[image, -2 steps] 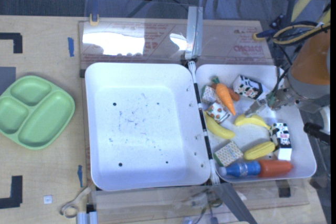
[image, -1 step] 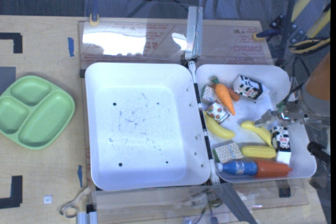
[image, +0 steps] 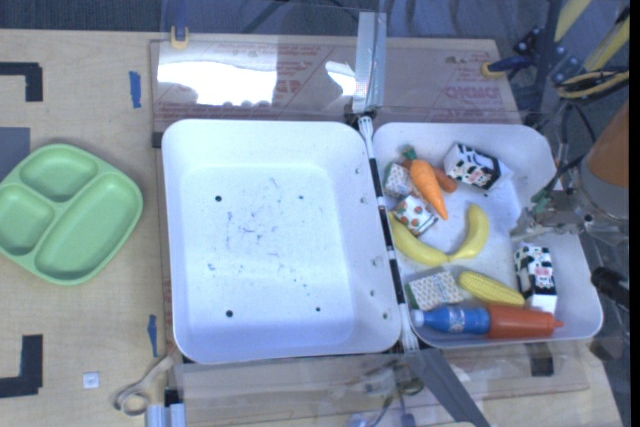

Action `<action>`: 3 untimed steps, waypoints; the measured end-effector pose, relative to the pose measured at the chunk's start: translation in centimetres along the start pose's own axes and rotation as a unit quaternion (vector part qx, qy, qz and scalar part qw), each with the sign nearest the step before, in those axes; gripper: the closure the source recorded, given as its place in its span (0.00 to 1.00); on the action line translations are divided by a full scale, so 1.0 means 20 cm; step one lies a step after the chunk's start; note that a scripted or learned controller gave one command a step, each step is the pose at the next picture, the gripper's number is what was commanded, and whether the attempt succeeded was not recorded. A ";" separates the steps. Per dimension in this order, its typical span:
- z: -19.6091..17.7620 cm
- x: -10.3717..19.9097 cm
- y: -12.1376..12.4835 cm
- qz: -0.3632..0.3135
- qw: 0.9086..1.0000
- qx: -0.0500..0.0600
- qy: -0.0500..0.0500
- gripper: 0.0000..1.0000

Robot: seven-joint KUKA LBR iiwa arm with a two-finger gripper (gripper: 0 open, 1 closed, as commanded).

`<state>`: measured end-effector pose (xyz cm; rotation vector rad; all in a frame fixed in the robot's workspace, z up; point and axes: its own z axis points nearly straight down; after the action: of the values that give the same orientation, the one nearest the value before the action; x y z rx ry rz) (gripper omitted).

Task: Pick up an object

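Best picked: carrot in right bin, beside banana; likely light, stiff, slick; grip mid-body across width. End effector at right rim, state unreadable.

A grey robot arm with an orange band reaches in from the right edge of the surface, only partly in frame. The orange band sits as a blurred rounded patch at the far right, about midway down. Below and to the left of it, the metal two-finger claw points leftward, low over the right-hand side of the surface, near its right edge. Thin cables and dark fittings trail around the wrist, running back toward the right edge. The claw's tip is small and cluttered with wiring, so its exact pose is hard to make out. Nothing can be seen between its tips.
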<state>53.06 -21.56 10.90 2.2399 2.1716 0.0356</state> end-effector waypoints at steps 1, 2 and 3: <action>0.10 0.04 0.12 -0.026 1.000 0.014 -0.001 1.00; 0.10 0.06 0.12 -0.028 0.999 0.015 0.004 0.00; 0.05 0.06 0.13 -0.028 1.000 0.013 0.001 1.00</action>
<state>55.72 -20.47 9.95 2.1912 2.2488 0.0080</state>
